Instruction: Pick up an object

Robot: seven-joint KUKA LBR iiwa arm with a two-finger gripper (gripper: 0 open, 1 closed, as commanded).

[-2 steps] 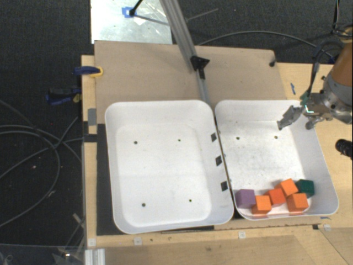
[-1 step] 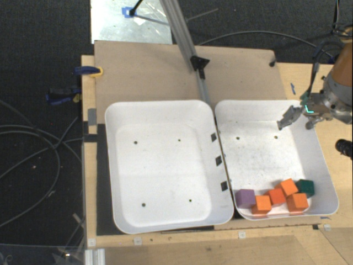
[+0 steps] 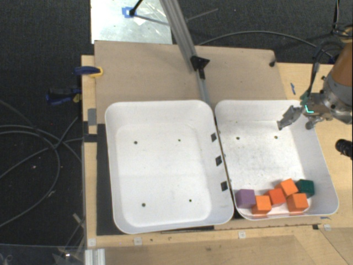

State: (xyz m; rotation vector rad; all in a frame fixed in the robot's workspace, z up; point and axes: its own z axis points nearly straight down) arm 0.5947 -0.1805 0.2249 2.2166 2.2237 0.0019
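Blocks cluster at the lower right of the frame, in the right white bin (image 3: 259,148): a purple cube (image 3: 245,197), three orange cubes (image 3: 276,196) touching, and a dark green block (image 3: 306,187). At the right edge, well above them, the claw (image 3: 298,118) hangs released, grasping nothing.

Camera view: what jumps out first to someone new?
The cluster of coloured blocks packed into the right bin's near corner: four orange blocks, a purple block and a dark green block. Next, the gripper, open, poised over that bin's far right edge, well away from the blocks.
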